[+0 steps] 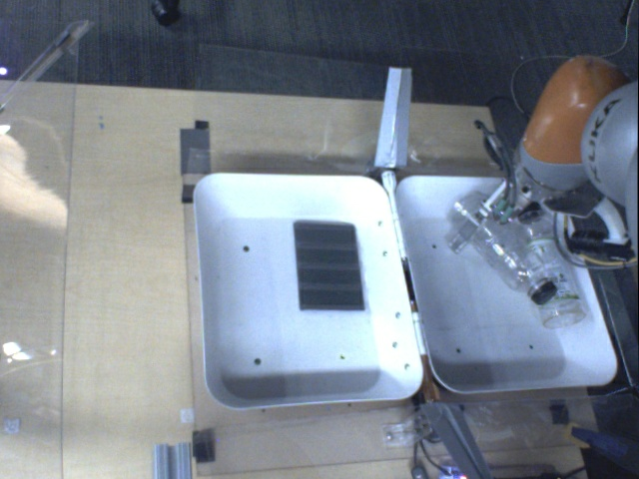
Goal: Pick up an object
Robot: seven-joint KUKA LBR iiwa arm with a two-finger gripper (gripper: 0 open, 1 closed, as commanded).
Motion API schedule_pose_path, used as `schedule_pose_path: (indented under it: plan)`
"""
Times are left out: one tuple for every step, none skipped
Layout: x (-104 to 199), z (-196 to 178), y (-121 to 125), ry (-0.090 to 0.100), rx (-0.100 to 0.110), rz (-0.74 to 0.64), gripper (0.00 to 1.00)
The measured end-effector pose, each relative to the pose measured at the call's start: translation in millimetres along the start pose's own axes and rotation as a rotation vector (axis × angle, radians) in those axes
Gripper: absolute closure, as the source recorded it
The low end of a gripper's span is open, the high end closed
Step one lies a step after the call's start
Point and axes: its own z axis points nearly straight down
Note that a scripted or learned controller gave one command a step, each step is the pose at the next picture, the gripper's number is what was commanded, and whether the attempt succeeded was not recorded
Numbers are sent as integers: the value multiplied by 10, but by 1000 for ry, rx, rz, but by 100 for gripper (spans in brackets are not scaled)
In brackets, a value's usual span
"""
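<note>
A wooden bench [120,297] fills the frame, seen from above at a slant, with two shallow white bins side by side across its middle. The left bin [230,267] holds a single dark, flat rectangular block [328,265], ribbed into horizontal bands, matte in finish, lying near the bin's centre with its long axis running from the top of the frame toward the bottom. The right bin [469,347] sits against it, the two rims touching along a seam in the centre of the frame. From the upper right a grey arm [614,148] with an orange band [564,103] reaches down over the right bin. Its gripper [499,238] looks made of clear, glassy plastic, so its outline blurs against the white bin floor; it slants from the upper left toward the lower right of that bin, and I cannot tell whether its fingers are spread or closed, nor whether anything lies between them. The dark block lies well apart from the gripper, to its left across the seam between the bins, so by my reckoning the arm would have to travel leftward over that seam and settle across the block's shorter width to take hold.
</note>
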Motion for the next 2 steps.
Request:
schedule_pose_path:
  plan:
    - [91, 10, 12, -18, -3, 18, 0]
    - [67, 8, 15, -9, -2, 14, 0]
